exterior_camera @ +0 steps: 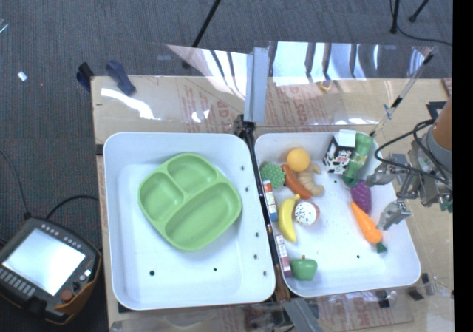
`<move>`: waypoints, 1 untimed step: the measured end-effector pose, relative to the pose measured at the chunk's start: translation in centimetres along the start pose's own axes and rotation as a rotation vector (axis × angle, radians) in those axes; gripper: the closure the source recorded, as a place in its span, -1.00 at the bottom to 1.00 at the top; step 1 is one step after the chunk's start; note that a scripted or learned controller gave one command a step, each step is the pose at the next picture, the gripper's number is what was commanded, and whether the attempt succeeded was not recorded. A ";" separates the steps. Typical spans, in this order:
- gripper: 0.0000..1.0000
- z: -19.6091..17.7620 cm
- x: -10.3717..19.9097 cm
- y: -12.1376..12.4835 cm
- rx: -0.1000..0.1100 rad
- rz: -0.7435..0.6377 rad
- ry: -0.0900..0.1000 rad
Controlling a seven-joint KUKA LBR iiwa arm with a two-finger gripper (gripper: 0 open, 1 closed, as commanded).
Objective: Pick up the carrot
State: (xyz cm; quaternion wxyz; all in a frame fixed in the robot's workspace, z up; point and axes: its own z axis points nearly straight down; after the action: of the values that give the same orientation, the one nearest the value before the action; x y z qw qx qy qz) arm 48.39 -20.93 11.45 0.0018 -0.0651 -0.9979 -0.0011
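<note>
Two shallow white bins are sitting side by side on a bench. The left bin is holding a green divided plate. The right bin is holding toy foods: an orange ball, a yellow banana, a green apple, a purple piece, a tall green carton and a black-and-white box. The carrot is lying at a slant near the bin's right side, green end pointing down. The gripper is reaching in from the right, its two fingers spread apart, the lower fingertip sitting just beside the carrot. A handheld screen is resting on the floor at lower left.
</note>
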 end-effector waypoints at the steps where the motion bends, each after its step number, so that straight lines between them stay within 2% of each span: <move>1: -1.00 -8.5 -4.9 0.5 0.002 -0.029 -0.006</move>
State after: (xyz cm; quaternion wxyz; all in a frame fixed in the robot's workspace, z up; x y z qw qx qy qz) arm 53.35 -21.11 19.91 -0.0012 -0.0508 -0.9987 -0.0002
